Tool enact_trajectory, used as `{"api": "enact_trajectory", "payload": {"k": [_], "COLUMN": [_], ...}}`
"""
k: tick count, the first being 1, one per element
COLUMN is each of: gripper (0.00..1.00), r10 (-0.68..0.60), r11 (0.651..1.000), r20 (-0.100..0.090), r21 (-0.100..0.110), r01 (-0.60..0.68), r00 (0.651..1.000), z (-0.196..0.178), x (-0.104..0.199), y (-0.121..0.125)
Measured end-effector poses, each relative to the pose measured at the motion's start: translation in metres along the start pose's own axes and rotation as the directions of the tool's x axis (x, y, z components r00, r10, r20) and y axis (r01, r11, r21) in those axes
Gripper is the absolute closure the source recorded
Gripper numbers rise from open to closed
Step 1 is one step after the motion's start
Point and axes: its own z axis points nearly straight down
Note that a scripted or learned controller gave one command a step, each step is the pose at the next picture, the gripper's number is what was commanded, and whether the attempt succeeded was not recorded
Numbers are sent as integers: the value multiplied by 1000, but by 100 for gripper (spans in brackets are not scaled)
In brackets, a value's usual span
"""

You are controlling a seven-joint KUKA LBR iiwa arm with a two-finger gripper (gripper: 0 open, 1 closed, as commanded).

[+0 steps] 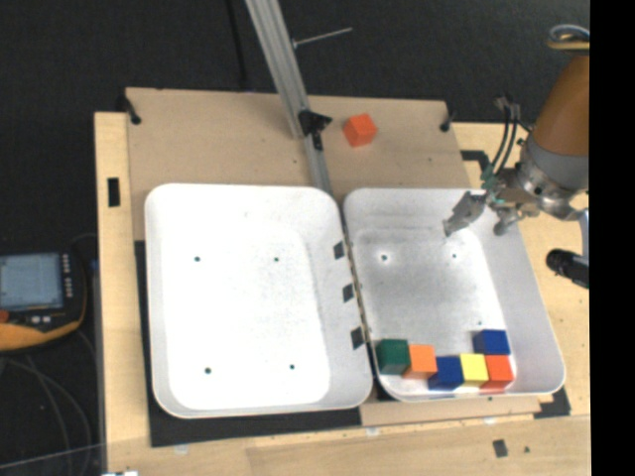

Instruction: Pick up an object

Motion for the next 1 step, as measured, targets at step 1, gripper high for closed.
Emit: {"api": "enact_trajectory", "payload": {"k": [1], "gripper": [0], "r10": [3], "r11": [1000], "r20": [1], "r21": [-2], "r01": [-3], "r00": [1000], "z": [118], "x": [18], "y": [-33]}}
